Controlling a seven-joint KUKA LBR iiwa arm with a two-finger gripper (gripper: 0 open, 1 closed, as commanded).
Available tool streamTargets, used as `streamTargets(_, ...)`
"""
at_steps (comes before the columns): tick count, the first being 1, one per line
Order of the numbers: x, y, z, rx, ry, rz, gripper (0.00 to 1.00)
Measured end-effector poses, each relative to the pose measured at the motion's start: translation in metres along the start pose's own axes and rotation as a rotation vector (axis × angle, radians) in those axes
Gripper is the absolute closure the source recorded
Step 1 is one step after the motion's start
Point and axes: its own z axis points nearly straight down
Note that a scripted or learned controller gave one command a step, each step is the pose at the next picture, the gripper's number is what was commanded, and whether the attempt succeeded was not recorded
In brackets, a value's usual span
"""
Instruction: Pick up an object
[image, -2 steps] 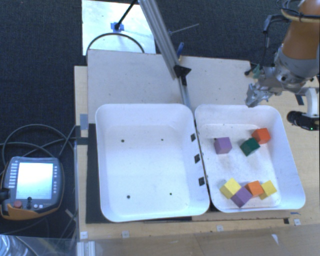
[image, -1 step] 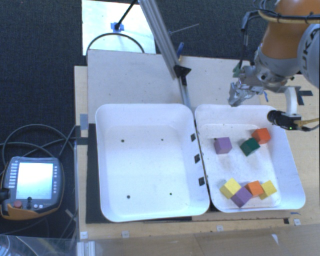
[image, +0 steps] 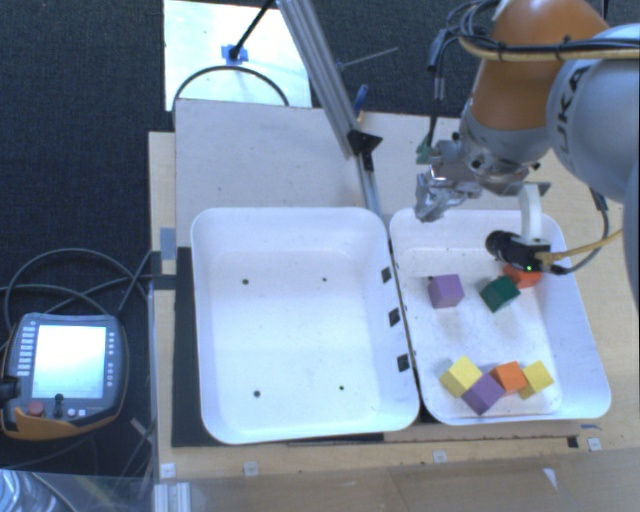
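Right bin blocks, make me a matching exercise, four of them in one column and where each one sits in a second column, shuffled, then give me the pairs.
Things:
1. green block
2. orange block
3. upper purple block
4. lower purple block

Places:
A. in the near cluster, between two yellow blocks, at the front
B. alone, mid-bin, toward the left bin
C. just below the black and orange object by the far right wall
D. in the near cluster, behind the lower purple block, next to the right-hand yellow block

Pairs: 1-C, 2-D, 3-B, 4-A
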Motion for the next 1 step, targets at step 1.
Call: streamTargets(1, 0.0565, -0.0078, 0.0014, -0.001, -0.001, 0.001, 1.00)
